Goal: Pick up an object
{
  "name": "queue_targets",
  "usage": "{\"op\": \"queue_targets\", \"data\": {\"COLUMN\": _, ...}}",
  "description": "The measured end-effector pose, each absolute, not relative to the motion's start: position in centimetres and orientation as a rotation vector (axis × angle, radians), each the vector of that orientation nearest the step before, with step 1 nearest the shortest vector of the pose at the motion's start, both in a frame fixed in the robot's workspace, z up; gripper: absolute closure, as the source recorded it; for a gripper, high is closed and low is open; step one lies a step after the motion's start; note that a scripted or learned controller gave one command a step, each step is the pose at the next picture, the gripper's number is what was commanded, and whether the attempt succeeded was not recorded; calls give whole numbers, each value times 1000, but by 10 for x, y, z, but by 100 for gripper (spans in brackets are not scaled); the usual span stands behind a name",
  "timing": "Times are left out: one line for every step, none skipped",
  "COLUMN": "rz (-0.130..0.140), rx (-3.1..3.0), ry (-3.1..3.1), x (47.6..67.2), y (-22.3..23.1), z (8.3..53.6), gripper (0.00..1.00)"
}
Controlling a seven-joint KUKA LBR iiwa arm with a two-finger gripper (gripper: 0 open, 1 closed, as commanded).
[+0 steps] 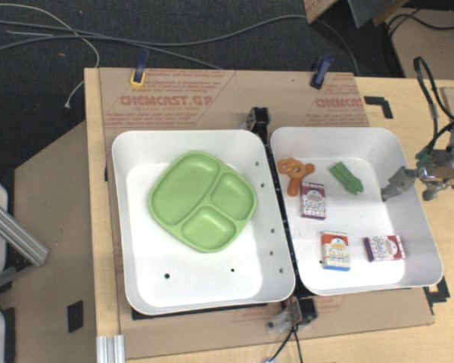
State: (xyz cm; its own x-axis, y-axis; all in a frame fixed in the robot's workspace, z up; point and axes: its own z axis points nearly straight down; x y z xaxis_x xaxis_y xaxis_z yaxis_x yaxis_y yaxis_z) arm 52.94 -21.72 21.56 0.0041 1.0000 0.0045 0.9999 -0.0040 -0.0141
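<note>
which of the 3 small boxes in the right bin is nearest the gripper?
The maroon box, at the bin's front right, below the gripper. The red-and-white box lies left of it; the purple box is farther left, by the orange toy.

"CHEMCAST GP" in red on clear sheet (170,97) behind bins, repeated at right; small box labels unreadable.

Bright, even overhead light washes the white bins (280,203) nearly to glare. Shadows are soft and short. Focus is slightly soft throughout, with small print unreadable.
</note>
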Motion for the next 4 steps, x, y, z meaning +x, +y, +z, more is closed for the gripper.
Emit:
{"op": "queue_targets", "data": {"rz": 0, "rx": -2221, "ry": -2221, "x": 533, "y": -217, "z": 223, "gripper": 0}}
{"op": "queue_targets", "data": {"rz": 2, "rx": -2216, "ry": -2219, "x": 538, "y": -208, "z": 166, "gripper": 0}}
{"op": "queue_targets", "data": {"rz": 4, "rx": -2216, "ry": -2215, "x": 535, "y": -209, "z": 102, "gripper": 0}}
{"op": "queue_targets", "data": {"rz": 2, "rx": -2218, "ry": -2219, "x": 535, "y": -208, "z": 84, "gripper": 0}}
